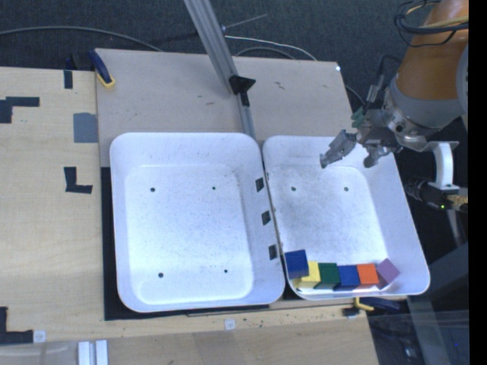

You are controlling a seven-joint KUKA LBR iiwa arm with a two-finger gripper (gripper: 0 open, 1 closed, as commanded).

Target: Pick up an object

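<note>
White bins (190, 147) (dark-speckled), blocks (338, 274) — blue, yellow, green, orange, purple — grey arm (426, 105), orange band (434, 63)

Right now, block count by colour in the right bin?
Blue: 2
Yellow: 1
Green: 1
Orange: 1
Purple: 1
Total: 6, all along the near edge of the right bin.
</note>
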